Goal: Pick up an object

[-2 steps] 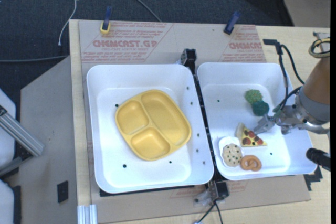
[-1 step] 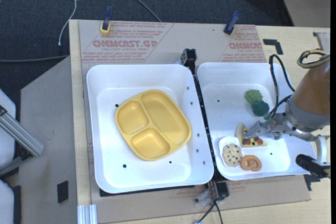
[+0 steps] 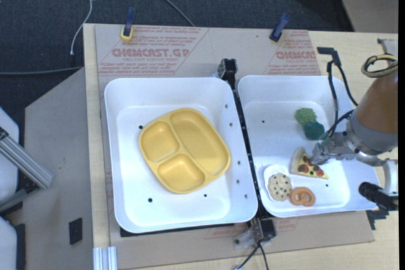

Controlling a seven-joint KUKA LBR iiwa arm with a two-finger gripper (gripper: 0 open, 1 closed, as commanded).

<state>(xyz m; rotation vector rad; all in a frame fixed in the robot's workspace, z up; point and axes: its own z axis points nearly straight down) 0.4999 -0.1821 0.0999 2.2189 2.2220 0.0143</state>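
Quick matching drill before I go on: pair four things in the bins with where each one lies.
Things:
1. yellow tray
2. broccoli
3. pizza slice
4. pretzel

Places:
A. right bin, far part
B. right bin, near edge, right of the cookie
C. left bin, middle
D. right bin, at the gripper

Pairs: 1-C, 2-A, 3-D, 4-B
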